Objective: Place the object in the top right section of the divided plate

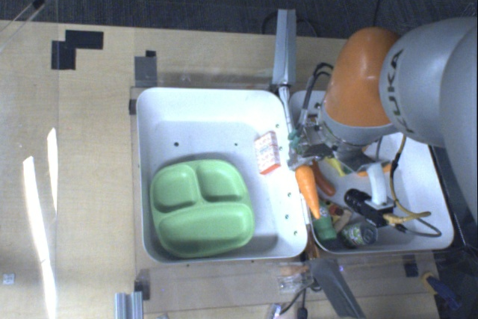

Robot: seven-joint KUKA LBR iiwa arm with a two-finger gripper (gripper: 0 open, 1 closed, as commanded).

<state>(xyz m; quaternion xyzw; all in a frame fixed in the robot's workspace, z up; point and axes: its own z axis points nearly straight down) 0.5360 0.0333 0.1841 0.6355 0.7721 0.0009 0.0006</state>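
Observation:
A green divided plate [200,207] lies in the front left of the left bin [160,116]; nothing rests in its sections. A small red and white packet [267,152] leans by that bin's right wall. My gripper [300,145] hangs over the wall between the two bins, just right of the packet and above the top end of an orange carrot [307,190]. The carrot lies along the left edge of the right bin [441,224]. The wrist hides what is under the gripper.
The arm's orange band [362,86] and grey body cover most of the right bin. Small items crowd that bin's front left corner: a dark round tin [358,235] and red and green pieces [328,220]. A metal post [284,48] stands behind the bins.

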